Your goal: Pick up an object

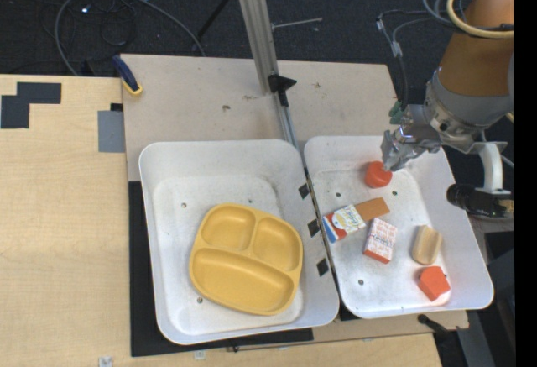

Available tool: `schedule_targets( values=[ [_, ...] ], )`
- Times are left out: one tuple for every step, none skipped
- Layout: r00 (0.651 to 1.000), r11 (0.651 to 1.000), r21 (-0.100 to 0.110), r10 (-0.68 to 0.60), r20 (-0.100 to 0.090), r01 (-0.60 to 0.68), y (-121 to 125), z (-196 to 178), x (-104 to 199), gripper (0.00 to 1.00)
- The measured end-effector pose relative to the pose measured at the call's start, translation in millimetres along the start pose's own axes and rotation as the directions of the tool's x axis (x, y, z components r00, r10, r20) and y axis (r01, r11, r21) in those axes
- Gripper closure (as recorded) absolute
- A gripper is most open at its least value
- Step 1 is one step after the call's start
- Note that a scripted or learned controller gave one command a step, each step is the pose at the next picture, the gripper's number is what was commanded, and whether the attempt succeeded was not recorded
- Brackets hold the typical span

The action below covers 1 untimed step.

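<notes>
Nearest in the right bin (470,294) sat an orange block (434,282), close to the near-right corner. A little farther lay a tan piece (425,244), and left of it a red-and-white carton (380,240). Left again, a small box with blue and red print (343,222) lay against a brown bar (370,209), the two touching near the bin's middle. They looked scattered loosely, probably so that each could be reached from above without knocking a neighbour.

In the left bin (159,189) a yellow divided tray (246,258) lay flat in the near half, out of the arm's way.

Farther back in the right bin stood a red-orange round piece (378,175), well apart from the others. The hand (400,154) hung just above and right of it, pointing down, which suggested that this piece was the one being tried for. I could not tell whether the hand was open or closed, nor whether it touched the piece; nothing could be seen gripped in it.

Beyond the bins, a metal post (258,29) rose from the tabletop (336,96).
</notes>
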<state>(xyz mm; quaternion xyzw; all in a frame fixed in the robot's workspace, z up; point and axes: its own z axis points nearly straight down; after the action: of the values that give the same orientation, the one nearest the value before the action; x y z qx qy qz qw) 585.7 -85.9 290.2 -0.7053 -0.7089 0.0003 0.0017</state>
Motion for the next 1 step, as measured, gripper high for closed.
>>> schedule_targets(
  values=[
    [1.000,1.000,0.001,-0.001,-0.001,0.001,-3.4,7.5,60.7,1.00]
  ],
)
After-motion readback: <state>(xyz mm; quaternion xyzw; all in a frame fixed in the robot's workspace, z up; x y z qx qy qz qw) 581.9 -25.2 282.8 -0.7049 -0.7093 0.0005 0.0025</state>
